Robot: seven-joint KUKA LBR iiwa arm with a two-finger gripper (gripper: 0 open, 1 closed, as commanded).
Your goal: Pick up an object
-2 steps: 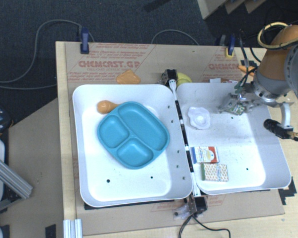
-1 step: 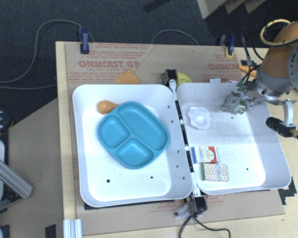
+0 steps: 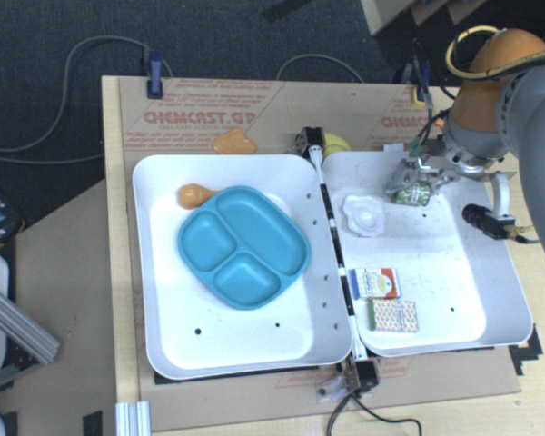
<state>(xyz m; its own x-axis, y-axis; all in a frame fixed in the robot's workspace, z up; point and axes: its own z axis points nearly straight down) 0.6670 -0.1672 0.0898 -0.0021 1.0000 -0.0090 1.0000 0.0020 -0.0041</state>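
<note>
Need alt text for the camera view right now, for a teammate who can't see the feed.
The gripper is low at the back of the right bin, near a white cup, with two small packets toward the front. The left bin holds a blue divided plate and an orange item.

arm (image 3: 490, 89): reaches in from right, wrist bent down | end effector (image 3: 416, 189): low, pointing down

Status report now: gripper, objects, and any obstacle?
Gripper low in right bin, far corner. White cup beside it, untouched. Two packets nearer, apart.
</note>
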